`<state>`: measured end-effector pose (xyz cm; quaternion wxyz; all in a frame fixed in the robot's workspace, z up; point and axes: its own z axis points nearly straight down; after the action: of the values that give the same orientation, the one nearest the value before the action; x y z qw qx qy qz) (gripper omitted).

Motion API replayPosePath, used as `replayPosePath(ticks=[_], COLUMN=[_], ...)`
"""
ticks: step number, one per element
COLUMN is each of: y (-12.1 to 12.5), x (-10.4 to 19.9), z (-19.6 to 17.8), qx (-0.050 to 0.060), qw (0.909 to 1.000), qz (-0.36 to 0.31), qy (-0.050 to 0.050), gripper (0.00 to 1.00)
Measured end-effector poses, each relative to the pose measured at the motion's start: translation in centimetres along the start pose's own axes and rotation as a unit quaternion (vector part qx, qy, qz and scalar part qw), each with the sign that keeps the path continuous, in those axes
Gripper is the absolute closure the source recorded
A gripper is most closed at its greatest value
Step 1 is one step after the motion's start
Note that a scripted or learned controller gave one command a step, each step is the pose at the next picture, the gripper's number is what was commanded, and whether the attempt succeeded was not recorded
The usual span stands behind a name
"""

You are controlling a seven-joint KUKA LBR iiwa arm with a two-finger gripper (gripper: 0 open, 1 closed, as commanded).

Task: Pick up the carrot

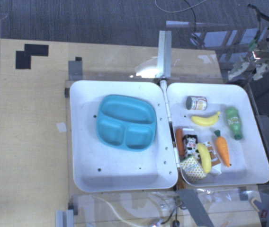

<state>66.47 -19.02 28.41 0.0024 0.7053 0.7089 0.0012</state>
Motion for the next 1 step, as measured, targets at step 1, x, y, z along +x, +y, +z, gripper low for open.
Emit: replayPosePath(ticks=[1], y=[0.44], x=[3.01], z=[12.42], qx=[0.002], qw=[0.999], qz=[-0.044], qy=[0.001], gripper=[0.0])
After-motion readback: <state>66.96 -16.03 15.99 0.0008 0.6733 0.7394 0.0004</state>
